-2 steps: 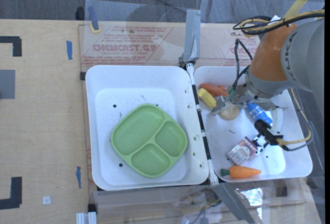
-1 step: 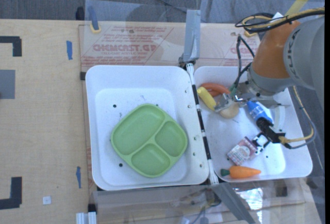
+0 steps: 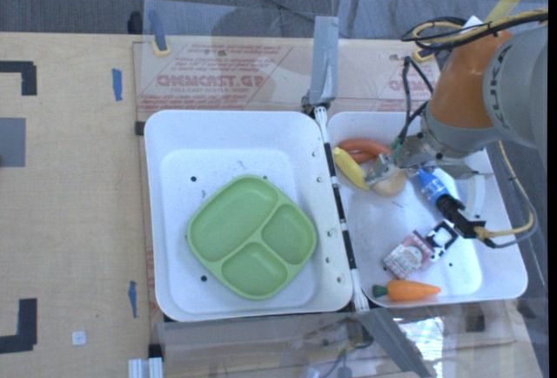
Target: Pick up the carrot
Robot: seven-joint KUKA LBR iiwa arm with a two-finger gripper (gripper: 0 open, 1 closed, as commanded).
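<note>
The carrot (image 3: 412, 289) lies untouched at the lower edge of the right bin (image 3: 500, 276), not yet picked. The gripper (image 3: 383, 169) sits well apart in the bin's upper left among other items; its opening cannot be told.

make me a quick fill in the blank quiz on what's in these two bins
1. The green divided plate lies in the ____ bin.
2. The carrot lies near the ____ edge of the right bin.
3. The plate has ____ compartments.
4. The gripper is over the back of the right bin, beside a ____ banana.

Missing words: left; front; three; yellow
</note>
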